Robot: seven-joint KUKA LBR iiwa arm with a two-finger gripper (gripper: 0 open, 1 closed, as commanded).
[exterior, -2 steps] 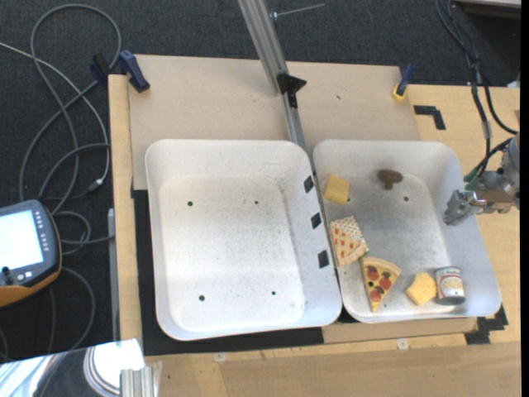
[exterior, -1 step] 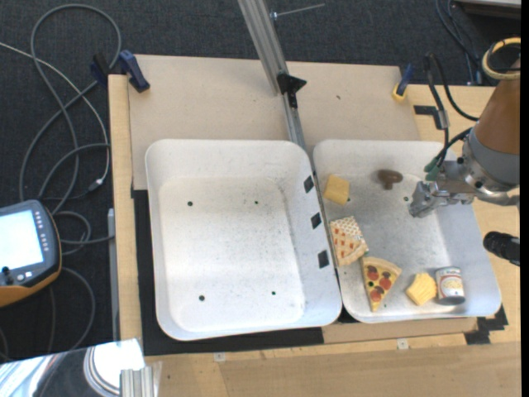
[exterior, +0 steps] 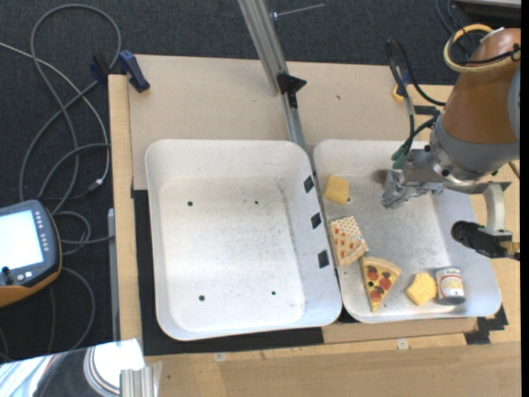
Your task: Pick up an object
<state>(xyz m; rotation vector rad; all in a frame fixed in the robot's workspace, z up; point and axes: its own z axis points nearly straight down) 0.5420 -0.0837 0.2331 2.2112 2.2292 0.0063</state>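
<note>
My gripper [exterior: 399, 193] hangs over the upper middle of the right bin [exterior: 475, 304], on bare floor with nothing visibly in it. A yellow cheese block [exterior: 336, 190] lies to its left, near the bin's left wall. Below that sits a checked waffle piece [exterior: 347, 239]. A pizza slice [exterior: 378, 281] lies near the front edge. Right of it are a yellow cheese wedge [exterior: 421, 289] and a small red-labelled can [exterior: 450, 284].
The left bin [exterior: 165, 172] sits beside the right one, with a metal pole [exterior: 264, 40] slanting down to the divider between them. Cables and a handheld pendant [exterior: 25, 251] lie on the floor to the left.
</note>
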